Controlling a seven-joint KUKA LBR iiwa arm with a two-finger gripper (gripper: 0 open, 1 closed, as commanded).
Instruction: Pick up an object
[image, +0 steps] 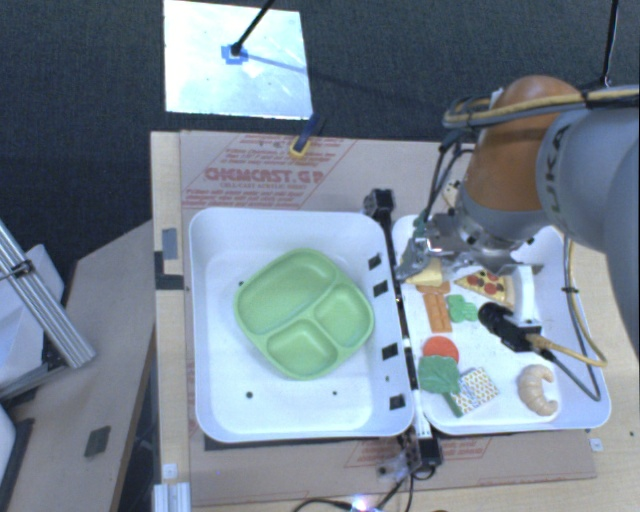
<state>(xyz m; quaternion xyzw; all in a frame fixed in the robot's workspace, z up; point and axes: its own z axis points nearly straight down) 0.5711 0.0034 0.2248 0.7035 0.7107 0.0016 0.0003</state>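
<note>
The left bin (212, 255) held a single item, a green divided plate (303, 312), which lay flat near the bin's centre and serves as the reference for all positions below. The plate had three compartments, and its corners were turned at an angle to the bin walls. The right bin (575, 395) stood immediately to the right of the plate's bin, the two walls side by side. The gripper (420, 255) was positioned just right of the plate, level with its far edge and over the right bin's near-left area. Its opening could not be determined from this view. A yellow wedge (430, 275) lay directly beneath the gripper. Whether the two were in contact could not be determined. An orange stick (438, 310) lay right of the plate, level with its middle. A small green piece (462, 308) sat just beyond the stick. A pizza slice (487, 284) lay further right again. A red round piece (440, 349) and a green leafy piece (438, 375) lay right of the plate, level with its near edge. A patterned square (476, 386) touched the leafy piece. A croissant (538, 388) lay furthest right of the plate. The arm (530, 150) extended from the right, beyond the plate's far side.
</note>
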